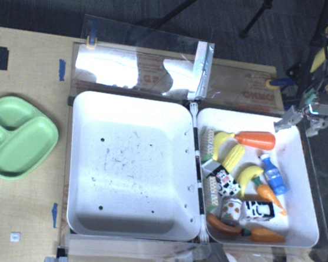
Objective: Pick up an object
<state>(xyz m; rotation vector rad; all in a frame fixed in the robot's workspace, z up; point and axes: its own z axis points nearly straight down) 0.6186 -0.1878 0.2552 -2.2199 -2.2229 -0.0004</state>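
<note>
Right bin, toys below-left of pincer

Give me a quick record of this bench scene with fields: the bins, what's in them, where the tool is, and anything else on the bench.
left bin: white, shallow, faint marks on its floor
right bin: white, holds a pile of toy food
items in right bin: corn cob, banana, carrot, blue bottle
tool: at the right bin's far right corner, above the rim, not over the pile
beside the bins: green divided plate on the bench, left
</note>
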